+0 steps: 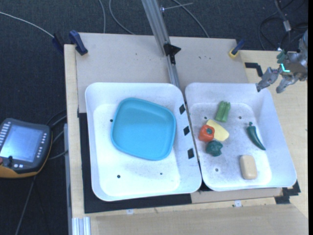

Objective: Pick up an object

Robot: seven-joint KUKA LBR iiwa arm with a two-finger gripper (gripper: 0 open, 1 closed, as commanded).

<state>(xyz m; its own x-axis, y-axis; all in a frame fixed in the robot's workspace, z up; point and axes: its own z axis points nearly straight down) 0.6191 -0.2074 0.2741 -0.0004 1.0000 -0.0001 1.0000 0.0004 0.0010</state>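
The right bin (279,131) holds several small items: a light green vegetable (223,111), a red pepper (207,133) resting against a yellow piece (219,131), a dark green lump (213,149), a dark green chili (255,136) and a tan block (248,167). My gripper (273,83) hangs above the bin's far right corner, apart from all of them. It is open, and nothing sits between its fingers.
A blue square plate (143,129) lies in the left bin (98,146). A metal post (159,23) slants down to the gap between the bins. A handheld pendant (22,146) lies on the floor at the left. Clamps hold the bench's back corners.
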